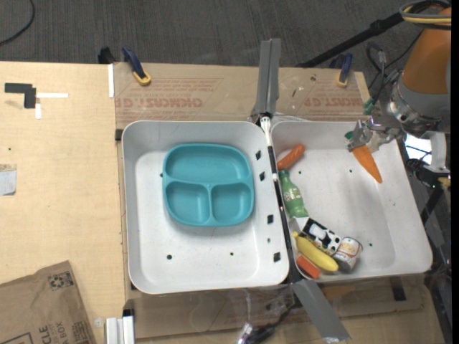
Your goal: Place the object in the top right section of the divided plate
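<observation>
Bench bearing two white bins: gripper is pinching a carrot above the right bin. Carry step judged pending: crossing left to the divided plate, top right section.

Arm at 2 o'clock: cut off by the top and right edges, so just the orange band and grey wrist are in frame. Gripper: small and cluttered, and the thick end of the carrot is lost under it. Cardboard box at 7 o'clock: cropped by the bottom edge, print unreadable. Pile at 5 o'clock: banana overlaps a red thing, too hidden to identify. Can label too small to read.
</observation>
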